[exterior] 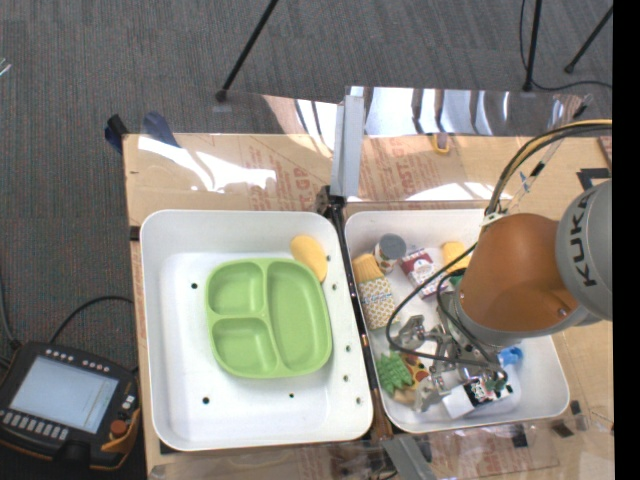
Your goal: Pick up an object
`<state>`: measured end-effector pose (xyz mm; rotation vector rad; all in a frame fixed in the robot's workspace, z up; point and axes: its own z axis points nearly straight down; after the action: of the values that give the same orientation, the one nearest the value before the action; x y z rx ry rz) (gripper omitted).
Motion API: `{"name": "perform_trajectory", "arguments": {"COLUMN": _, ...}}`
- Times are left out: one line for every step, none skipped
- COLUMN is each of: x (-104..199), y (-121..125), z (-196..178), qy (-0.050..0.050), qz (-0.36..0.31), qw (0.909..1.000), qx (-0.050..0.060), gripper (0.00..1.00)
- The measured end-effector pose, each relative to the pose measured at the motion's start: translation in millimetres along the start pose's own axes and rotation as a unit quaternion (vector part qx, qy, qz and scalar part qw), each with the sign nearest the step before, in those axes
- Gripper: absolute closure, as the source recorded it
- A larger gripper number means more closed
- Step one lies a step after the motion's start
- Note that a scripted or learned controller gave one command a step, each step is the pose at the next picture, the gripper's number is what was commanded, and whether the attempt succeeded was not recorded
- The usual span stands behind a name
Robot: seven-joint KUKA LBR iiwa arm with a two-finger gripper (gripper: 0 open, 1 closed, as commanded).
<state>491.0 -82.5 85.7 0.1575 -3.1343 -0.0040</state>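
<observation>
Camera view | claw (pixel 452 376) low in right bin (pixel 556 388) | green tray (pixel 268 318) in left bin (pixel 160 368)

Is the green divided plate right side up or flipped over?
Right side up: the green plate in the left bin shows its three hollow compartments facing up.

Arm (pixel 520 273) bent down, pincer (pixel 445 373) low

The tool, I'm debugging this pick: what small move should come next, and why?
Probably a short straight descent: the tool hangs low over the clutter in the right bin, above a green toy and a small white box, with nothing visibly gripped.
</observation>
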Motion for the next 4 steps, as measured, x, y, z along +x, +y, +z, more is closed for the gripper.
{"name": "perform_trajectory", "arguments": {"x": -1, "y": 1, "z": -9, "qy": 0.000, "qz": -0.002, "qw": 1.0000, "qx": 0.000, "gripper": 1.00}}
{"name": "perform_trajectory", "arguments": {"x": -5, "y": 54, "z": -104, "qy": -0.006, "qz": -0.021, "qw": 0.9998, "qx": 0.001, "gripper": 1.00}}
{"name": "perform_trajectory", "arguments": {"x": -29, "y": 16, "z": -181, "qy": -0.004, "qz": -0.106, "qw": 0.9943, "qx": 0.001, "gripper": 1.00}}
{"name": "perform_trajectory", "arguments": {"x": -126, "y": 30, "z": -97, "qy": 0.001, "qz": -0.020, "qw": 0.9998, "qx": -0.001, "gripper": 1.00}}
